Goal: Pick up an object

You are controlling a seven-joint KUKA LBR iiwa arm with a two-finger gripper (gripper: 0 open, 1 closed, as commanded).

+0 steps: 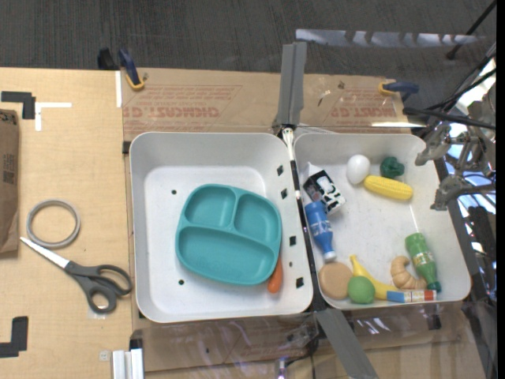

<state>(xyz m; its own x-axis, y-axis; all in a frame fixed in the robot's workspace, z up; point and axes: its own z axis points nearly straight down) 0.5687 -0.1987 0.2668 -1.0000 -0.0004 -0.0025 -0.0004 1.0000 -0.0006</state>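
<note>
The right bin holds several small objects. A white egg, a dark green toy and a yellow corn cob lie near its back. A black-and-white item and a blue bottle lie along its left wall. At the front are a tan round piece, a green ball, a yellow banana, a croissant, a green bottle and a marker. The left bin holds a teal divided plate, with an orange carrot at its front right edge.
Scissors and a tape roll lie on the bench left of the bins. A brown bag sits at the far left edge. Metal rods and brackets stand just beyond the right bin's right wall. Blue clamps hold cardboard behind the bins.
</note>
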